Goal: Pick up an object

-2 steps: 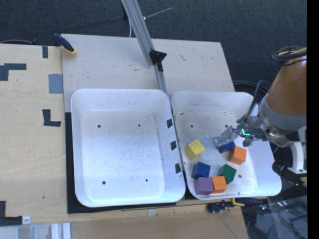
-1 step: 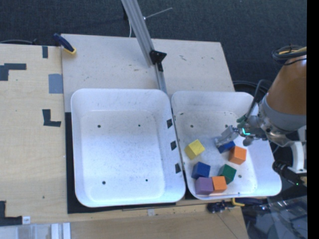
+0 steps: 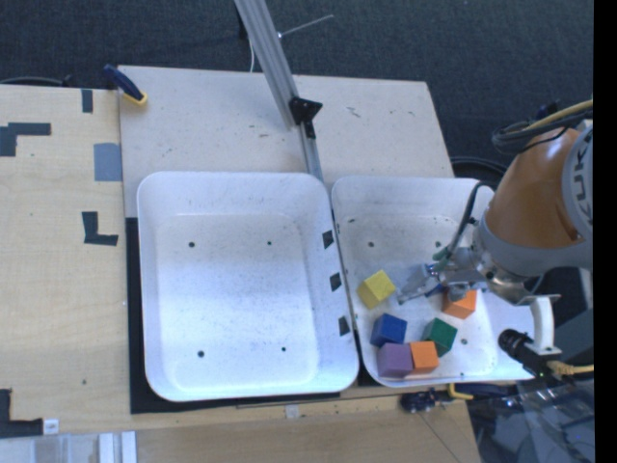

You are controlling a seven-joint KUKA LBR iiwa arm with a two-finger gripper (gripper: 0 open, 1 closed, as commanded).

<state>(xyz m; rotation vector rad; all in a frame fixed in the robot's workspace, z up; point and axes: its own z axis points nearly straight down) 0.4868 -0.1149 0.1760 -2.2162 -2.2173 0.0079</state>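
**Plywood bench on dark carpet**

A pale plywood board (image 3: 241,123) tops the bench, scuffed with small dark marks. Left of the board lies a lighter wood panel (image 3: 48,258) carrying grey and dark tape patches (image 3: 108,162). At the board's far left corner rests a blue-and-yellow clamp (image 3: 125,85). A grey aluminium rail (image 3: 270,51) slants across the board's far edge, ending in a black bracket (image 3: 305,111). Beyond the board, dark blue-grey carpet (image 3: 434,17) covers the floor. A black mat (image 3: 132,355) shows along the board's near left side. Lighting is even and soft.
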